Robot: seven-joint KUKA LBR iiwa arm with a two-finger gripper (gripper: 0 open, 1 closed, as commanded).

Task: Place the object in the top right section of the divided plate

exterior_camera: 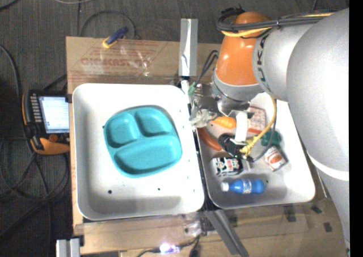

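Note:
A teal divided plate (144, 141) lies in the left white bin (91, 193); its two small sections are at the far side and its large one at the near side, and all three look bare. My gripper (199, 116) hangs low over the wall between the two bins, just right of the plate's top right section (154, 121). An orange carrot-like object (225, 121) lies right beside the gripper in the right bin (300, 188). No object is visibly held in the gripper.
The right bin also holds a blue bottle (244, 186), a black-and-white can (227, 165), a red-and-white can (275, 159), a green item (273, 137) and a red-and-white packet (258, 117). A handheld pendant (48, 119) sits left of the bins.

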